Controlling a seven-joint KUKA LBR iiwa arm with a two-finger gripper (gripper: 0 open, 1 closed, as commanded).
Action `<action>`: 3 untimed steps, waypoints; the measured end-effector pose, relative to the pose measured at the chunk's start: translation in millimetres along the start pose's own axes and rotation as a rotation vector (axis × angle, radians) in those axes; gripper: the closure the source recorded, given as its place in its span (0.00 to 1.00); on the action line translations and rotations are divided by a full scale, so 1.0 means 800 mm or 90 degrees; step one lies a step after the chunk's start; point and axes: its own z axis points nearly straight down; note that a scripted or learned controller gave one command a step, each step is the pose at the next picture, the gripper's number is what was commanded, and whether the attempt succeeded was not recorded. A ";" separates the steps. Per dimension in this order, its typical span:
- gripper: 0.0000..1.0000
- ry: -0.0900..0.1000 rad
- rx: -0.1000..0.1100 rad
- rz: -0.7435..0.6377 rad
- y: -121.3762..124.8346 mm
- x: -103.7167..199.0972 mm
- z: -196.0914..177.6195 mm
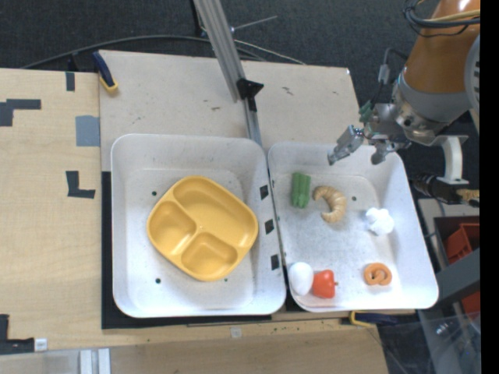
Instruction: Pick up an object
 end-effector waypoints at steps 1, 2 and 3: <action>0.00 0.000 0.000 0.000 0.000 0.000 0.000; 0.00 0.000 0.003 0.001 -0.003 0.013 0.063; 0.00 0.000 0.004 0.002 -0.013 0.006 0.138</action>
